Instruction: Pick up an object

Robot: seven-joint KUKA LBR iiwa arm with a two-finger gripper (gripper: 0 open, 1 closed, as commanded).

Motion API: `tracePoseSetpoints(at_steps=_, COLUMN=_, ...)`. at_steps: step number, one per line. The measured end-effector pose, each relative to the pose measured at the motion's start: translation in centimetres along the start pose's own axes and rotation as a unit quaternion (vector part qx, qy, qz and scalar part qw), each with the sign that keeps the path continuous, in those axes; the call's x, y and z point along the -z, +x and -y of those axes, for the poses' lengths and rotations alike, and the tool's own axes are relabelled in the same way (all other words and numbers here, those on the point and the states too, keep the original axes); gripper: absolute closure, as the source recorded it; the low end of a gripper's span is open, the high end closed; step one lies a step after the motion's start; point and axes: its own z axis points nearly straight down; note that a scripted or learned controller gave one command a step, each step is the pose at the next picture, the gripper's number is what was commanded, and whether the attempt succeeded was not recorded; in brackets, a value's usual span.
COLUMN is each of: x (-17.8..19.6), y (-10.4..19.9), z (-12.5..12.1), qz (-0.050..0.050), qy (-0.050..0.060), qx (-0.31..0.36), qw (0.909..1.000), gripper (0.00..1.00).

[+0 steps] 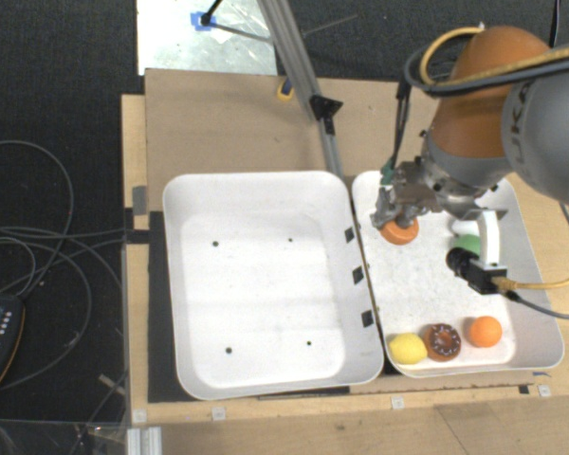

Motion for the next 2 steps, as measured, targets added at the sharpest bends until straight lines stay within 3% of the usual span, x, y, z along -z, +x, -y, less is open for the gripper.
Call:
tracePoseSetpoints(at_steps=1, x=-1.0, y=4.6, z=-4.2, qz=0.000, qy=-0.001, qx=0.000, qw=1.0000, gripper=1.00)
tracePoseSetpoints(at_steps=2, x=-1.3, y=7.3, z=-7.8, qz=0.000, qy=-0.001, qx=-0.001, qw=1.0000, gripper=1.00)
